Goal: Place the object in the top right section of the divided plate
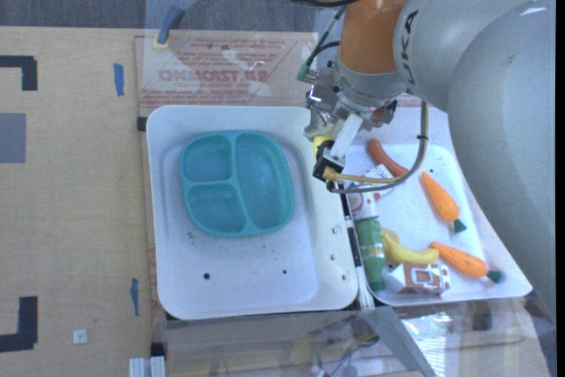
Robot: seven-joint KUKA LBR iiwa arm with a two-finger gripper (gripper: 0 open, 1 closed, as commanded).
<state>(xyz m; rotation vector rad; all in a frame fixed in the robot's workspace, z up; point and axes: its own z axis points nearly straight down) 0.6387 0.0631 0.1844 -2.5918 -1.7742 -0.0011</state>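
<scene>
- The left bin (168, 216) is sitting at centre-left of the frame, white and shallow.
- The divided plate (237, 183), teal with three compartments, is lying flat in the upper half of that bin.
- The gripper (323, 124) is hanging over the seam between the two bins, near their upper edge, just right of the plate and apart from it. The wrist is blocking the view from above, so whether the claw is released or clenched cannot be told.
- The green bottle (369, 247) is lying along the left wall of the right bin (397, 207).
- The red sausage (386, 156) is lying in the upper part of the right bin, near the gripper.
- The banana (410, 253) is lying beside the bottle, possibly touching it.
- The white and orange carton (420, 279) is resting just below the banana.
- The upper carrot (440, 197) and lower carrot (463, 260) are lying toward the bin's right side.
- Which of these is the task's object cannot be told. All are lying in the right bin.
</scene>
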